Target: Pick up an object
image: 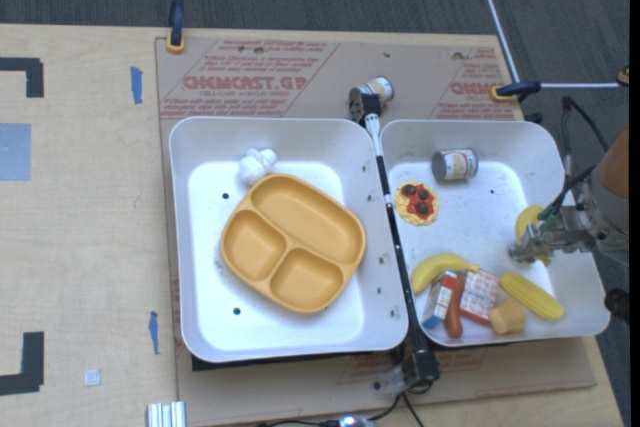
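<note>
over at the right bin's point(470, 140) far right side, the gripper point(540, 245) sits low beside a small yellow piece point(527, 220); whether it is open or closed i cannot tell. nearby lie a banana point(440, 268), a corn cob point(532, 296), a can point(455, 164) and a tiny pizza point(416, 203). the left bin point(200, 245) holds an orange divided plate point(292, 243).

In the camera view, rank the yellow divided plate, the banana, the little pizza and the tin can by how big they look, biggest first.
1. Divided plate, by far.
2. Banana.
3. Little pizza and tin can: they look about alike, so I won't rank them.
</note>
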